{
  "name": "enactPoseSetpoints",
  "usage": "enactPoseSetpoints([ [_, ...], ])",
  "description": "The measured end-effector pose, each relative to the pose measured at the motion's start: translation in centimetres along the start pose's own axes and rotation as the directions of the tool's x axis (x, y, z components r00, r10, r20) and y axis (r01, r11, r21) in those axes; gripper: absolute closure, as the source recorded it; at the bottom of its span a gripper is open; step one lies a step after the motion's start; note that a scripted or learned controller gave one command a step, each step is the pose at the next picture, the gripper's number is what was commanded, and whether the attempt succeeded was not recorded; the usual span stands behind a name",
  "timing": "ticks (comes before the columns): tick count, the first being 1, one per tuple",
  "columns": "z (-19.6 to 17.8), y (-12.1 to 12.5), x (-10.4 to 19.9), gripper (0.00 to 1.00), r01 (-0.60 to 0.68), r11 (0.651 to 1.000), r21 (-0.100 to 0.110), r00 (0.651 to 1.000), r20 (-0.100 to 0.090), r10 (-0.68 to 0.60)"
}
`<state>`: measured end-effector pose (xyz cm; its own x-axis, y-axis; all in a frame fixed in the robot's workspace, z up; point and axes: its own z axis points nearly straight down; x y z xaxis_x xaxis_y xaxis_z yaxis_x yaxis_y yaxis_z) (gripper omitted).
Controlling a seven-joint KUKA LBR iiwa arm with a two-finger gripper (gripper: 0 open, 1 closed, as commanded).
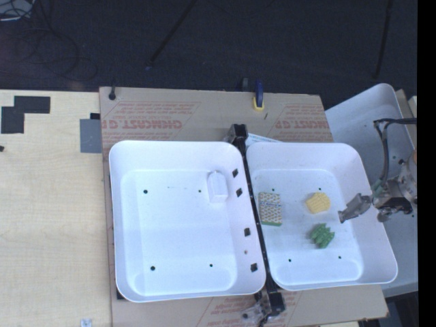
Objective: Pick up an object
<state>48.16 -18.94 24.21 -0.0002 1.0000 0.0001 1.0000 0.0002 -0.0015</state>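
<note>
Three small objects lie in the right bin point(371, 268): a patterned green-and-white block point(270, 208) near its left wall, a yellow piece point(317, 202) in the middle, and a green knobbly piece point(322, 235) just below the yellow one. A pale white object point(217, 184) rests in the left bin point(129, 278), near its upper right. My gripper point(371, 210) hangs over the right bin's right rim, to the right of the yellow and green pieces and apart from them. It is open, with nothing between its fingers point(351, 209).
A black clamp strip point(246, 210) runs between the two bins. Both stand on a cardboard sheet point(177, 114) on the wooden bench point(48, 216). A blue-and-yellow clamp point(259, 97) sits at the cardboard's far edge. Cables point(388, 142) hang near the arm.
</note>
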Motion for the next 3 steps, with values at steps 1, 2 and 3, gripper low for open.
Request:
enactPoseSetpoints([
  [1, -1.0, 0.0, -0.1, 1.0, 0.0, 1.0, 0.002, 1.0, -0.001, 0.0],
  [2, -15.6, 0.1, -2.7, 1.0, -0.001, 1.0, -0.016, 1.0, 0.008, 0.001],
  [3, -5.6, 0.4, 0.6, 1.0, 0.003, 1.0, 0.009, 1.0, -0.004, -0.003],
])
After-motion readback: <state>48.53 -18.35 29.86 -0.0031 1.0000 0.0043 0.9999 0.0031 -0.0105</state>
